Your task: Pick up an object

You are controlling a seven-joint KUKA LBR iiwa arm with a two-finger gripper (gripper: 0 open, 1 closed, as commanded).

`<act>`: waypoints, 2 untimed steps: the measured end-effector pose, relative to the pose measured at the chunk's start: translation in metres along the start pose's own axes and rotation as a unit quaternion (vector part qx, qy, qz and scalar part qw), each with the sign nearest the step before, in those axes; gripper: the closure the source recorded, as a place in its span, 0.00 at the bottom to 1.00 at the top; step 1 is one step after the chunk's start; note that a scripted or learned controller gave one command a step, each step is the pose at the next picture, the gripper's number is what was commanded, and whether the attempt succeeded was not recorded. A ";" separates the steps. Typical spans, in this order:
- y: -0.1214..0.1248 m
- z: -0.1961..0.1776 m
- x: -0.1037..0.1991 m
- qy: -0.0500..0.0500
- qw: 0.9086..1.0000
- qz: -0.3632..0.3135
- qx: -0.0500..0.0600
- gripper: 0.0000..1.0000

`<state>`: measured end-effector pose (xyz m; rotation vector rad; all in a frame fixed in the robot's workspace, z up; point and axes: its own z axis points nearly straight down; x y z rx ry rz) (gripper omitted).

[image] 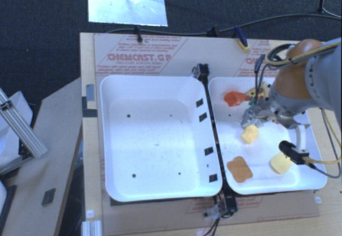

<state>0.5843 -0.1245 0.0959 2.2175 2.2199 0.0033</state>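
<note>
The left bin (155,138) is seen mid-frame. In the right bin (310,179), an orange piece (239,168), a red piece (233,98) and two yellow blocks (249,134) (280,163) are scattered. The gripper (251,118) is poised just above the nearer block; its opening cannot be told.

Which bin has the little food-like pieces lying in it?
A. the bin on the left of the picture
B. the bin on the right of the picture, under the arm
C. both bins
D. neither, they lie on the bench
B: the red piece, the orange piece and the two pale yellow pieces all lie in the right bin, where the gripper reaches.
</note>
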 end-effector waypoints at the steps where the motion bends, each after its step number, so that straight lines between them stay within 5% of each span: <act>1: 0.002 -0.095 0.055 0.001 1.000 -0.005 -0.003 1.00; 2: 0.011 -0.089 0.138 0.003 1.000 -0.006 0.001 1.00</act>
